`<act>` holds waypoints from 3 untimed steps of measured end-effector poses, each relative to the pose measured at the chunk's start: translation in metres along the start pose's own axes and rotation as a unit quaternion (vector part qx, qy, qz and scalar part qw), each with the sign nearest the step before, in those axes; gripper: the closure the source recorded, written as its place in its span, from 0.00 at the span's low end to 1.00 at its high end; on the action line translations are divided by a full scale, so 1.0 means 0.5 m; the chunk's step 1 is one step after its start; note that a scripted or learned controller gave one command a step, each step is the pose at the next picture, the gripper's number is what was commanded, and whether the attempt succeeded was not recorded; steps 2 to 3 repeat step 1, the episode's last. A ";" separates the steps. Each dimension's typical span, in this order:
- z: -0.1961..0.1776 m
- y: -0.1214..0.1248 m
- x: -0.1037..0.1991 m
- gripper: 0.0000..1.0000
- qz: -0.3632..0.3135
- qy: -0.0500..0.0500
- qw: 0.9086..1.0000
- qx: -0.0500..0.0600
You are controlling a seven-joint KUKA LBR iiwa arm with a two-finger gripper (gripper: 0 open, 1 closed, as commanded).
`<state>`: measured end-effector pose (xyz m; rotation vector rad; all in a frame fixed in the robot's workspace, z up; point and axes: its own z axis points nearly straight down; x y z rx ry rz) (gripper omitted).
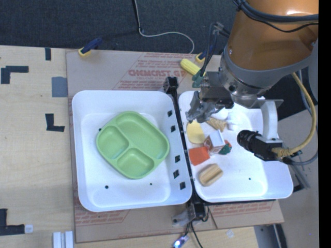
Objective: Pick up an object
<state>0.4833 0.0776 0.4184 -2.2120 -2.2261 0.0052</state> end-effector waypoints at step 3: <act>-0.023 0.001 -0.004 1.00 0.001 -0.001 1.000 -0.001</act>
